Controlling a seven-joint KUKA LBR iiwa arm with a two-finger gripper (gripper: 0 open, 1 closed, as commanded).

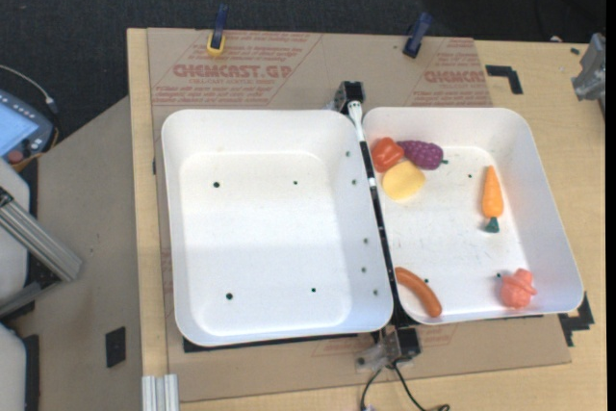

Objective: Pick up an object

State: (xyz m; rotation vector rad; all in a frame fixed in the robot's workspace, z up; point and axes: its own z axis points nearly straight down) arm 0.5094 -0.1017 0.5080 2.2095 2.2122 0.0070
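Two shallow white bins stand side by side on a brown board that lies on the tabletop [91, 207]. The left bin [183, 207] shows its white floor with four small dark dots. The right bin [539, 168] holds all the toy food pieces.

Near the upper left corner of the right bin, three pieces lie close together. An orange-red pepper [386, 152] is just beside the dividing edge between the bins. A purple bunch of grapes [422, 152] touches it on the right side. A yellow round fruit [403, 181] lies just below these two and seems to touch both.

An orange carrot [492, 193] with a small dark green end lies apart from them, toward the right side of the bin, and points almost straight along the bin. At the lower left corner of this bin, a reddish-brown sausage [419, 291] lies at a slant, close to the rim. At the lower right corner there is a pink lumpy piece [518, 289]; I cannot tell what food it is.

A small grey part of the arm [590, 70] is at the right edge, above the right bin and well apart from all objects. I cannot tell the state of the gripper.

On the far edge of the board, a blue and yellow clamp [218, 33] and a dark blue clamp [418, 35] are fixed.
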